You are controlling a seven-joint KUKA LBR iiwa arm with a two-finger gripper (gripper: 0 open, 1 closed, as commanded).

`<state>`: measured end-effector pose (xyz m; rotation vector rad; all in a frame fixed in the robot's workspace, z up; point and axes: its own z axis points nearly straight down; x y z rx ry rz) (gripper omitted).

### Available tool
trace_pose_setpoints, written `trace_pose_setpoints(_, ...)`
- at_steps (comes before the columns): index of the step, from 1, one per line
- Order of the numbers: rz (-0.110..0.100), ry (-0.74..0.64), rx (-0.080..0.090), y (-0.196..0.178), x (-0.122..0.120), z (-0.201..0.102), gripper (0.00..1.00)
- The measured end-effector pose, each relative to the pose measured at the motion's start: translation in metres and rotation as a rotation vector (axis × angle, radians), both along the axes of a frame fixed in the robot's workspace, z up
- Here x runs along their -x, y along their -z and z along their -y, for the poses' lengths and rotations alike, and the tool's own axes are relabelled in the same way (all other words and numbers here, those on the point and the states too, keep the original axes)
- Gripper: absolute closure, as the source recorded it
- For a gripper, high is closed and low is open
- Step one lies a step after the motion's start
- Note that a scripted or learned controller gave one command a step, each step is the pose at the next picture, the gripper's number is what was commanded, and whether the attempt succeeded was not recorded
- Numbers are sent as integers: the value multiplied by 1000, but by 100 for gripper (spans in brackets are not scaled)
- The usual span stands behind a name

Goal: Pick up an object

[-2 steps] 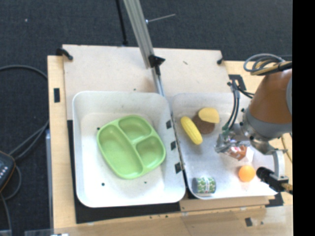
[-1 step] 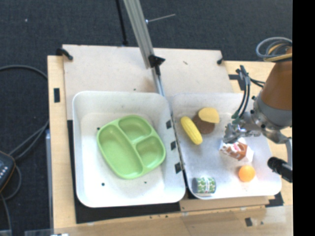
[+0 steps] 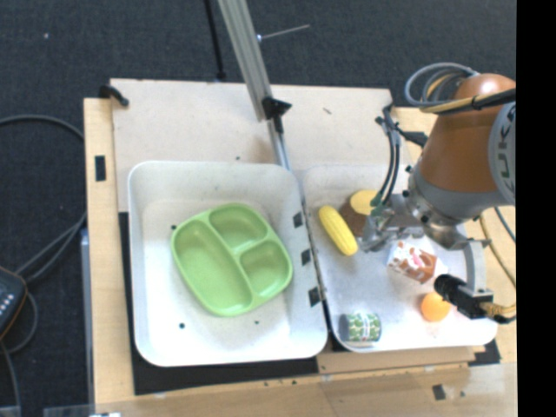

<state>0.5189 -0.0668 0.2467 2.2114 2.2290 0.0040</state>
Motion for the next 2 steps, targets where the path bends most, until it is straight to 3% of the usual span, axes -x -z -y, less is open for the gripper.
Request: trace_pose_setpoints(2, -2, -1, -1, -8, -1, -110, 100)
